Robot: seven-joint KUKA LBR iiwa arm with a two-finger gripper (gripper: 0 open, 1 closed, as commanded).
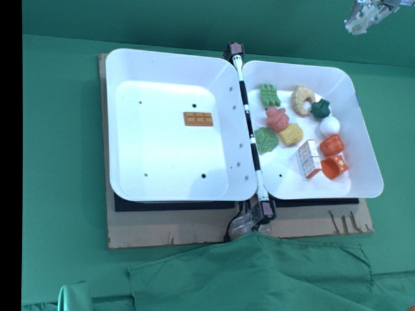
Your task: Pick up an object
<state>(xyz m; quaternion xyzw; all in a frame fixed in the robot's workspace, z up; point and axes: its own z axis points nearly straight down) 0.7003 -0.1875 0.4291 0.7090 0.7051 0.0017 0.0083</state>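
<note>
My gripper point(358, 19) hangs high at the top right, above and beyond the far edge of the right bin point(363, 141), well clear of everything in it. The right bin holds several small toys: a green block point(270, 95), a tan ring point(303, 100), a dark green piece point(320, 109), a pink figure point(277, 119), a yellow block point(291, 134), a light green leaf shape point(266, 139), a white ball point(330, 125), two orange pieces point(332, 145) point(334, 167) and a red-and-white box point(308, 159). An orange waffle-like bar point(198, 118) lies alone in the left bin point(130, 167).
A black-and-white hinge bar point(249, 131) runs between the two bins. The bins rest on a cardboard sheet point(162, 235) over green cloth. Folded green fabric point(259, 274) bunches up along the front.
</note>
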